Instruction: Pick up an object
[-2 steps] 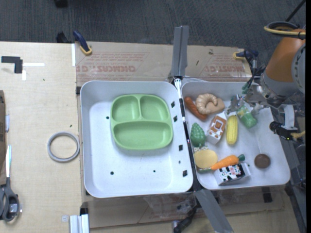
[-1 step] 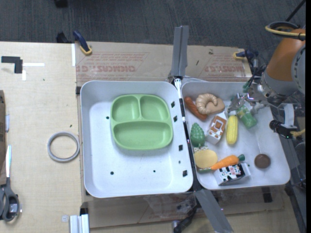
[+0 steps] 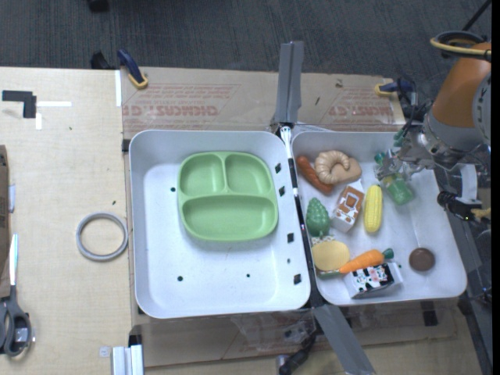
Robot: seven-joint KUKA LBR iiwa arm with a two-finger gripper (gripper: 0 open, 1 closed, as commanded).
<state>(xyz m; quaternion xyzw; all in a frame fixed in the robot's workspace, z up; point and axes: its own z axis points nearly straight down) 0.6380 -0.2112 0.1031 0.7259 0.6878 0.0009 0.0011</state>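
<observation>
Counter [image 3: 55,178] stuff first, since you asked for the big picture: two white bins sit side by side on it. The left bin [image 3: 156,280] is towards the middle and the right bin [image 3: 437,287] is by the counter's right edge. The grey arm [image 3: 461,92] with its orange band comes in over the right bin's far right corner.

A green divided plate [image 3: 228,198] lies flat in the far half of the left bin.

Everything you could pick is in the right bin. A croissant [image 3: 337,165] is near its far edge, with a red sausage [image 3: 314,176] touching it on the left. A corn cob [image 3: 373,208] lies mid-bin, just beside a small orange carton [image 3: 348,207]. A dark green leafy piece [image 3: 317,217] sits against the left wall. A yellow disc [image 3: 331,255] and a carrot [image 3: 366,260] are towards the near edge. A black and white carton [image 3: 375,278] is touching the carrot. A brown ball [image 3: 422,259] sits alone near the near right corner.

The pincer [image 3: 394,170] hangs low by the bin's right wall, right above a pale green piece [image 3: 400,192]. Honestly you can't tell from this angle whether it's clenched, released or actually grasping that piece. It's too cluttered there.

A tape ring [image 3: 102,235] lies on the counter left of the bins, and scissors [image 3: 14,323] are at the near left corner.
</observation>
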